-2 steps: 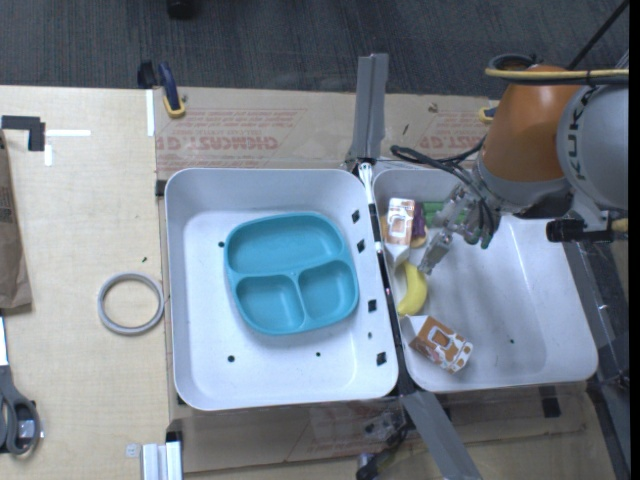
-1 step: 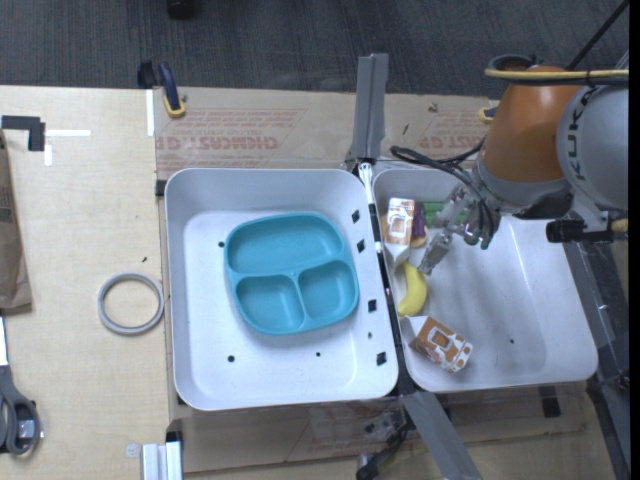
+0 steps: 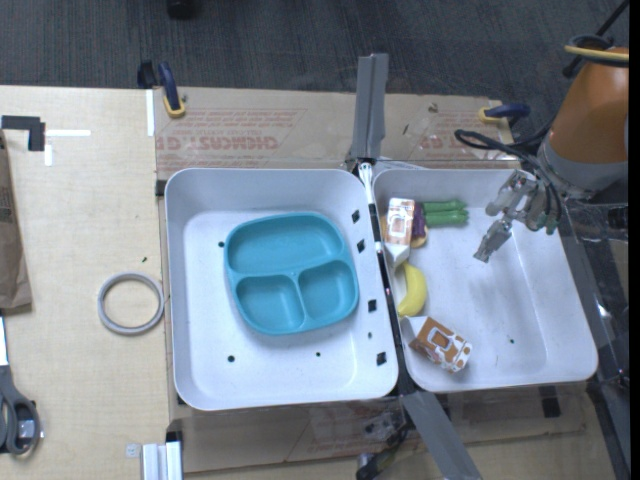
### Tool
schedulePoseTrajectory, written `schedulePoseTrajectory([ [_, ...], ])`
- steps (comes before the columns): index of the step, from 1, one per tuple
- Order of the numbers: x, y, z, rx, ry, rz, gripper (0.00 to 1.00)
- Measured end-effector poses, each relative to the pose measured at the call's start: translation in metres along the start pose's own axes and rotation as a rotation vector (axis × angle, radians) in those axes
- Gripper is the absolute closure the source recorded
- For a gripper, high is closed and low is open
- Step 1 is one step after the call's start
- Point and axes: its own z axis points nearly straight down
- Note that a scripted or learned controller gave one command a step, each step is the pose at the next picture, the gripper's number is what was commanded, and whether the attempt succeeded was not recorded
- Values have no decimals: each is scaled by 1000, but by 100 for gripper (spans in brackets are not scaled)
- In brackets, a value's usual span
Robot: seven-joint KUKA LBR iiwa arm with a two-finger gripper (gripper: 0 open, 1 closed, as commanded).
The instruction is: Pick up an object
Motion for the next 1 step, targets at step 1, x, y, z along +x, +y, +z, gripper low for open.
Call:
schedulePoseTrajectory([
  [1, -20, -12, 28, 1, 1, 426, 0],
])
